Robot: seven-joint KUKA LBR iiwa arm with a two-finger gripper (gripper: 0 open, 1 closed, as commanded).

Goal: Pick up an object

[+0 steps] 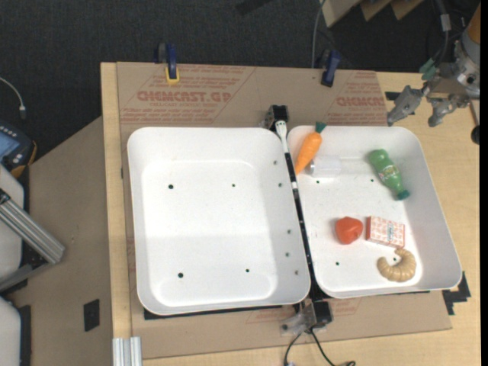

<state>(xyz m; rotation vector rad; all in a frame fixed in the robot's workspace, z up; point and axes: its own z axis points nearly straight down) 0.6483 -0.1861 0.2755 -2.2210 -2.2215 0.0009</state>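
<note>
Objects lie in the right bin (438,227); the green bottle (387,173) sits nearest the gripper (419,107), whose fingers stand apart above the table's far right corner. Descend straight and close across its narrow body.

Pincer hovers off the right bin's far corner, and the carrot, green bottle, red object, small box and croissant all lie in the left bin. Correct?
Not quite. The camera view shows the carrot, green bottle, red object, small box and croissant in the right bin. The pincer part is correct.

A single fixed camera looks down at a slant on the tabletop (229,90) from a moderate height, taking in both white bins. The end effector (422,107) sits at the upper right, with the right bin (438,227) just below it and the left bin (145,204) well off to its left.
</note>
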